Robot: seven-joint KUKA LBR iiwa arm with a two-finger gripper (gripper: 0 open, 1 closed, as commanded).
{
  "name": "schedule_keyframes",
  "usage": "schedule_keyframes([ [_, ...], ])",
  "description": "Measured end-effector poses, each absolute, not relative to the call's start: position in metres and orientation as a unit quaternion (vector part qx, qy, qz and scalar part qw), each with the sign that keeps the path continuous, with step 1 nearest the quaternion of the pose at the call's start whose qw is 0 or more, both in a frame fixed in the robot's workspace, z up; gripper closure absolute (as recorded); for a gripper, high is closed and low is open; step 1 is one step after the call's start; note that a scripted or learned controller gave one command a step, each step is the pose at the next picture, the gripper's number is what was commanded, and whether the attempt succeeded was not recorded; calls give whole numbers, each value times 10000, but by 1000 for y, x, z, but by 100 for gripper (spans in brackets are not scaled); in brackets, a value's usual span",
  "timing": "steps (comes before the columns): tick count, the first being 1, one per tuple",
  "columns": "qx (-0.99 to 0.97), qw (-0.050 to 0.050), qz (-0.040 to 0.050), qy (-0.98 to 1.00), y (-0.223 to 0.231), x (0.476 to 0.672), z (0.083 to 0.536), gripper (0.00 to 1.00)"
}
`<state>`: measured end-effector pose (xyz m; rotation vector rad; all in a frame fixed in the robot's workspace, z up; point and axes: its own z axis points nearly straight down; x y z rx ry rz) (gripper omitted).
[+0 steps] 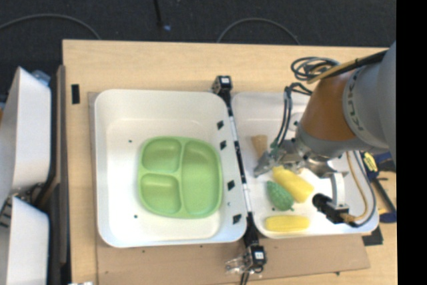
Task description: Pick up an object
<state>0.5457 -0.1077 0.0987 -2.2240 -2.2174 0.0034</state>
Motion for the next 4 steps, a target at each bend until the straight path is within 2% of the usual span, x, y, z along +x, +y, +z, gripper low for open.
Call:
schedule_keyframes([
  [1, -7105, -13, -9, -7037, -108, 547, 112, 100],
  [2, -7094, -24, -13, -7048, -113, 552, 156, 100],
  [3, -7063, -35, -20, -7079, -114, 557, 220, 100],
  [4, -7060, -16, -10, -7082, -116, 558, 234, 100],
])
